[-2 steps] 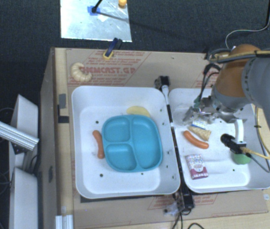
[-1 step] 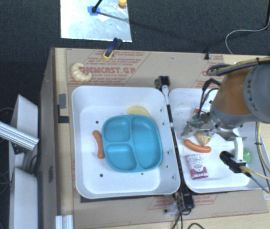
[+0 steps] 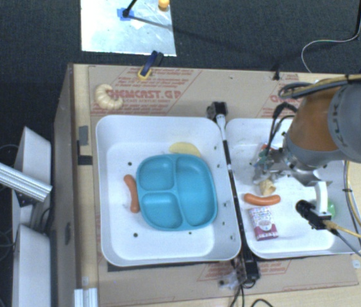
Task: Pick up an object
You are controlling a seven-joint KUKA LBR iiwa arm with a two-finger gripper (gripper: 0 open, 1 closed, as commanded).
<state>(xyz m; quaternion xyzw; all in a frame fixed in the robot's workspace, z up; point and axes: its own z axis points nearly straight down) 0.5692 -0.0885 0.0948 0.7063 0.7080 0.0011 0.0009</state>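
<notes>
The gripper (image 3: pixel 266 169) hangs low in the right white bin (image 3: pixel 295 248), seemingly reaching for the small beige lump (image 3: pixel 268 187); whether its claw is wide or narrow I cannot tell. Next, closing and lifting.

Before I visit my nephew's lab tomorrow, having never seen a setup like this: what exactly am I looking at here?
This is one camera fixed above a bench, looking down at a slant. The big grey and orange shape on the right is a robot arm, and its gripper hangs low over the right bin. I cannot tell whether it holds anything.

Two shallow white bins sit side by side. The left bin holds a blue divided plate, a toy sausage beside it, and a pale yellow piece behind the plate. In the right bin lie another toy sausage, a small beige item near the gripper, and a red and white packet.
</notes>
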